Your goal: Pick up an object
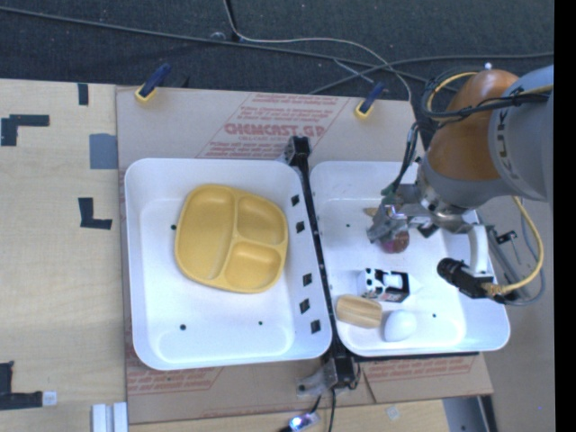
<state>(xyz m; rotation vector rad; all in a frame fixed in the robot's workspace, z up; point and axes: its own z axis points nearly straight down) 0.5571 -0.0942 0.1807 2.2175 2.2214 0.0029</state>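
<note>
My gripper (397,226) hangs over the upper middle of the right bin (342,183), on the grey arm with its orange band (468,138). A small dark red object (396,239) sits right at the gripper's tip, partly hidden by it; I cannot tell whether it is held or lying on the bin floor. Nearer the front of that bin lie a black-and-white toy cow (386,283), a tan bread-like piece (358,311) and a white egg-shaped object (400,326).
The left bin (148,241) holds a yellow divided plate (231,238). A black clamped divider (310,250) runs between the two bins. Cables and a black fitting (463,277) trail off the arm over the right bin's right side.
</note>
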